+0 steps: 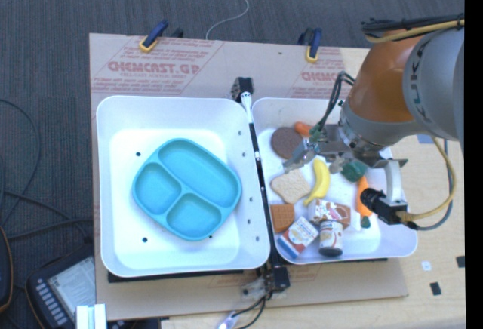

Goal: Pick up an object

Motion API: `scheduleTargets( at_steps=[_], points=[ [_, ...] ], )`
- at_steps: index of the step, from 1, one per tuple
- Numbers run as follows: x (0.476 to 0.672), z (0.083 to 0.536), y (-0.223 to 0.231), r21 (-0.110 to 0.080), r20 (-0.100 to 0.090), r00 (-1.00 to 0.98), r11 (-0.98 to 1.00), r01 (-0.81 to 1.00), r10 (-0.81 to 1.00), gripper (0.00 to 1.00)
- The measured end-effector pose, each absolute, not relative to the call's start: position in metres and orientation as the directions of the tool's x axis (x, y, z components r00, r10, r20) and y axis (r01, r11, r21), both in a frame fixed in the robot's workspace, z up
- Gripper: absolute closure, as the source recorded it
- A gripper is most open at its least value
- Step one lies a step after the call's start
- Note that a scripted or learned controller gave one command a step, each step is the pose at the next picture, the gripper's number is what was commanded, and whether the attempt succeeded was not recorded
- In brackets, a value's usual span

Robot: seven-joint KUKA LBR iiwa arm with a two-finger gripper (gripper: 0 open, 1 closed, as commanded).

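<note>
My gripper (313, 149) hangs low over the right bin (392, 247), its fingers open with nothing between them. Just below it lies a yellow banana (321, 179), with a slice of bread (290, 186) to the banana's left. A brown round cookie (286, 142) sits left of the gripper, and a small orange piece (302, 127) lies behind it. A green item (353, 170) and an orange carrot (364, 199) lie to the right, partly under the arm.
The right bin's front holds a square cracker (281, 216), a white packet (301, 232), a small can (330, 237) and a red-and-white pack (330, 210). The left bin (113, 244) holds a blue divided plate (186, 189). Two clamps (153, 34) grip the board's far edge.
</note>
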State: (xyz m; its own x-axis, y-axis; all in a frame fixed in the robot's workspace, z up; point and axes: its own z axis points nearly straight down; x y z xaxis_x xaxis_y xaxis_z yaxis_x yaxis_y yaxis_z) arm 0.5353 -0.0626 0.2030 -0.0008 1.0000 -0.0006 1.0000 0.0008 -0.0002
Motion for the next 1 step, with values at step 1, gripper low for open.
scheduleTargets(
  at_steps=[1],
  points=[
    [0.5361, 0.1054, -0.0971, 0.007, -0.005, 0.002, -0.002, 1.000, 1.000, 0.00]
  ],
)
